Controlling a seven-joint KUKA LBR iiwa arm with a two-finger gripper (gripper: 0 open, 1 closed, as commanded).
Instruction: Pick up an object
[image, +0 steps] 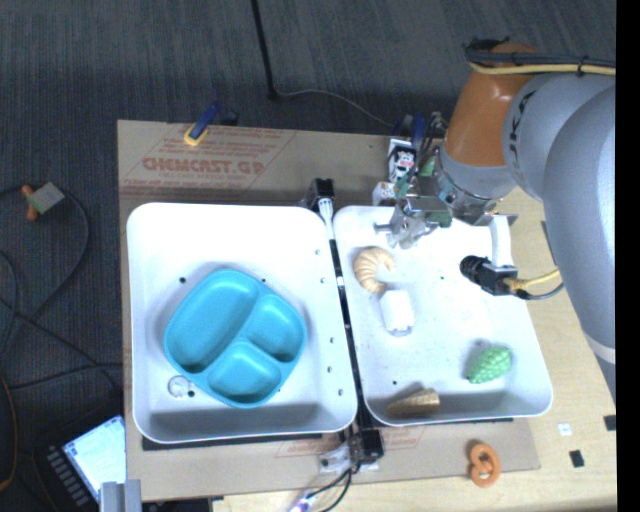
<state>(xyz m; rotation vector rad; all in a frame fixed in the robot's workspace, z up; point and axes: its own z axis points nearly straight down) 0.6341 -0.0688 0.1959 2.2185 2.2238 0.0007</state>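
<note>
- Arm (560, 150): nearest the camera and the largest item; it reaches in from the right, with one gripper (411, 226) low over the far-left part of the right bin (530, 330); whether that gripper is open or closed cannot be told from this view, and nothing is seen held in it.
- Bins: two, side by side; the left bin (150, 250) holds one blue divided tray (235, 335).
- Candidate objects in the right bin: four; one tan croissant-shaped piece (375, 267) just in front of the gripper; one white cylinder (398, 311) just beside the croissant, nearer the front; one green knobbly piece (489, 364) well apart at the front right; one brown cone-shaped piece (414, 402) against the front wall.
- Probable target: the croissant-shaped piece, being nearest the gripper.
- Risk, misalignment: the gripper stands beyond the croissant, not over it; a straight descent from here probably closes on bare bin floor.
- Risk, slip: the croissant's rounded, ridged surface may squeeze out of a closing grip.
- Risk, disturbance: the cylinder may be nudged and roll; it lies close to the target.
- Risk, collision: the gripper is near the shared wall and the far wall; a lateral correction may strike either.
</note>
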